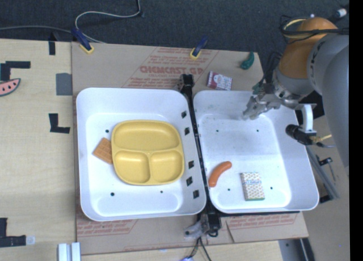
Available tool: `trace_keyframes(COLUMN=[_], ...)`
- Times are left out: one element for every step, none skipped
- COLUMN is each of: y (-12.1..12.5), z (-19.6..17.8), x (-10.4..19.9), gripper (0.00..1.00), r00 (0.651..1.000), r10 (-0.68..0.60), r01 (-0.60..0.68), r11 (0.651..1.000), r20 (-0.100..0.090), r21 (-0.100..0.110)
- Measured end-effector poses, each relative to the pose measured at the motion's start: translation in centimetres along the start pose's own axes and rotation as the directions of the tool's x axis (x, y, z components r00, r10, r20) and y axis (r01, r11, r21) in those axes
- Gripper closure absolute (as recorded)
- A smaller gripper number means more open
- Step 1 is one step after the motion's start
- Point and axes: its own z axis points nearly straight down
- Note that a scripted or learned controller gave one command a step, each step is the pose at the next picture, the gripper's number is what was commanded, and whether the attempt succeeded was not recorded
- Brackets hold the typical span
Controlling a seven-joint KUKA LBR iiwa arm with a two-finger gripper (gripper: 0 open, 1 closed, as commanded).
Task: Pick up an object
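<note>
An orange sausage-shaped toy (219, 173) lies at the front left of the right bin (295, 197). A small patterned box (252, 186) lies just to its right. My gripper (251, 112) hangs over the back of the right bin, well behind both objects, with nothing between its fingers that I can see. In the left bin (91, 197) a yellow divided plate (148, 151) lies flat, with a tan waffle-like piece (103, 151) poking out from under its left side.
A small red and white packet (219, 81) lies on the cardboard behind the bins. Blue-yellow clamps (85, 42) (198, 49) hold the cardboard's back edge, and a green clip (247, 60) sits at the back right. The black hinge strip (189, 129) divides the bins.
</note>
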Motion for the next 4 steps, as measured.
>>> trace_keyframes(y=[0.0,1.2,1.3,1.3], z=[0.0,2.9,1.9,1.9], x=[0.0,2.8,2.8,2.8], gripper=[0.00,0.00,1.00,0.00], r00=[1.000,1.000,1.000,1.000], r10=[0.000,0.002,0.000,0.000], r01=[0.000,-0.002,0.000,0.000], r11=[1.000,1.000,1.000,1.000], r20=[0.000,-0.001,0.000,0.000], r21=[0.001,0.003,0.001,0.001])
